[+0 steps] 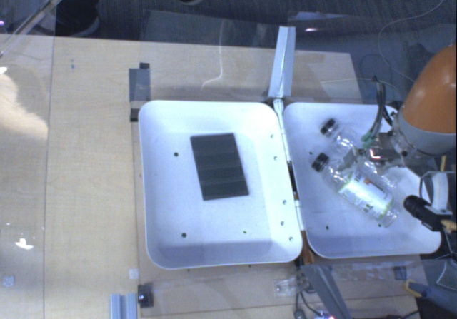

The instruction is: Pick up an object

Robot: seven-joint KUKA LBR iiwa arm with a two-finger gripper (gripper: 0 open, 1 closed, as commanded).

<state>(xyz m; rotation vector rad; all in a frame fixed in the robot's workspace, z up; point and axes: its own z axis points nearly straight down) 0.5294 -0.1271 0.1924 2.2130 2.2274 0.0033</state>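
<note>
Bench: we look down on a pale wooden bench [86,168] with two shallow white bins side by side.
Left bin: the left bin [164,239] holds a dark ribbed pad [220,165], lying flat near its middle, slightly turned, well apart from every wall.
Divider: a metal strip [281,71] runs up from the seam between the bins at the far side.
Right bin: the right bin [314,196] holds clear plastic bottles with dark caps, crowded together near its middle.
Far bottle: one small bottle [335,133] lies toward the far wall, its cap [328,125] pointing left.
Near bottle: a larger bottle [360,193] lies on its side on a slant, its cap [320,162] toward the left and a greenish label on its body; it touches or overlaps the far bottle, and we cannot tell which.
Arm: the arm [432,107] comes in from the right, its orange band above the bin's right edge, with cables trailing beside it.
Gripper: the gripper [375,153] sits low over the bottle cluster, just at the upper side of the near bottle.
Gripper state: we cannot tell whether it is apart or together, since clear plastic and wrist hardware blur together there; we see no bottle plainly clamped.
Obstruction: the bottles lie tight against one another beneath the gripper.
</note>
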